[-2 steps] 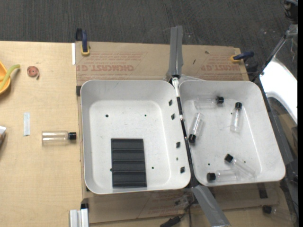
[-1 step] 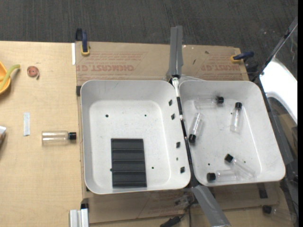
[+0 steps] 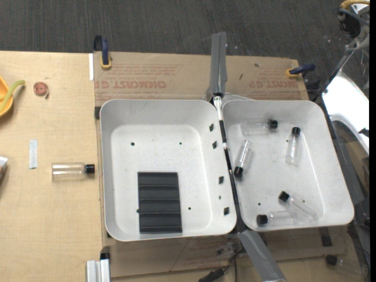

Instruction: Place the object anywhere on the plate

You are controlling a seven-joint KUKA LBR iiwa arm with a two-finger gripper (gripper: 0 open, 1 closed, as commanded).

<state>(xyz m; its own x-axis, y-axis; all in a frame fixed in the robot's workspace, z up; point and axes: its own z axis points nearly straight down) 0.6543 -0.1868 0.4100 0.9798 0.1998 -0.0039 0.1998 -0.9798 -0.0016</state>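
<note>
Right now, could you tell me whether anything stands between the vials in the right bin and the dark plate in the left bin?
Only the two bins' adjoining walls, which run between the nearest vial and the plate; nothing else visible lies on that path.

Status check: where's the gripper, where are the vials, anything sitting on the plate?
Arm at far right edge, off the bins. Five vials loose in right bin. Black plate in left bin, nothing on it.

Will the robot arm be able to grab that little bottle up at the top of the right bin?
Probably yes. The bottle lies alone near the right bin's back wall, with nothing on top of it.
</note>
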